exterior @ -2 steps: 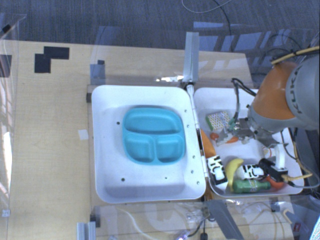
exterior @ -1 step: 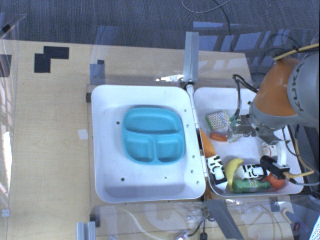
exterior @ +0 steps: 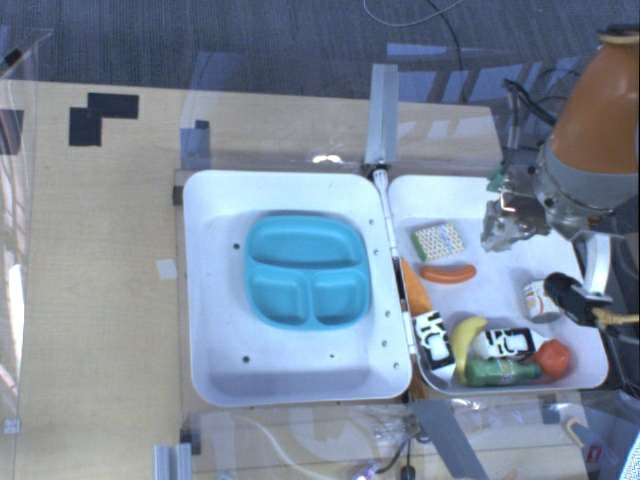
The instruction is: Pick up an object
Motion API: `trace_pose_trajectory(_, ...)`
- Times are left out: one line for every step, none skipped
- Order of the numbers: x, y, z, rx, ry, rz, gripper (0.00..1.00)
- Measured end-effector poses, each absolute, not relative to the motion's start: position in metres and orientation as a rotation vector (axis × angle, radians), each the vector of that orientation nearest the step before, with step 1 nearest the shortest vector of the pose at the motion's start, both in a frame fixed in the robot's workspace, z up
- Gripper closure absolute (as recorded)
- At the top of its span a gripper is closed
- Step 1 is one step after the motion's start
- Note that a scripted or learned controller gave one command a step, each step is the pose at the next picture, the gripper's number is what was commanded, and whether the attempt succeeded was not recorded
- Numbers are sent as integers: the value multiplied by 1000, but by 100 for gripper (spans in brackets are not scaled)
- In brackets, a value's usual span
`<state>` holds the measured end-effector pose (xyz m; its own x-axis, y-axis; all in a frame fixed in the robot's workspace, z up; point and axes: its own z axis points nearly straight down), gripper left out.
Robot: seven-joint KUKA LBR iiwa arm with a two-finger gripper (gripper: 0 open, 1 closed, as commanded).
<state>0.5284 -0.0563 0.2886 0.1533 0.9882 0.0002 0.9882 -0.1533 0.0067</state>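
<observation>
While hanging over the far right part of the right bin (exterior: 400, 193), end effector (exterior: 503, 226) sits above bare white floor, apart from every item. Finger spread: cannot tell, metal parts too blurred. Nothing seen pinched.

Candidates, all in right bin:
- Small checkered packet (exterior: 438, 239), near far left corner. Light, flat, probably crinkly; take across short edges.
- Orange sausage-like toy (exterior: 447, 274), just nearside of packet. Likely light, smooth plastic, prone to roll; grip across the middle, jaws square to its length.
- Carrot-like orange piece (exterior: 414, 290) against left wall; awkward, wall blocks one finger.
- Banana (exterior: 465, 335), green bottle (exterior: 503, 372), red tomato-like toy (exterior: 555, 358) and black-and-white pieces (exterior: 432, 336) crowded along near edge, touching each other. Rounded, slippery, hard to single out.
- Small white cup (exterior: 537, 298) near right wall, beside a black part of the arm.

Left bin (exterior: 210, 268) carries a blue divided tray (exterior: 305, 270), stiff and broad, poor fit for a two-finger pinch.

Judged best: sausage toy, isolated and closest to end effector after packet.
</observation>
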Motion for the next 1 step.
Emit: trace_pose_trajectory(511, -71, 304, 1980, 2430, 7, 100)
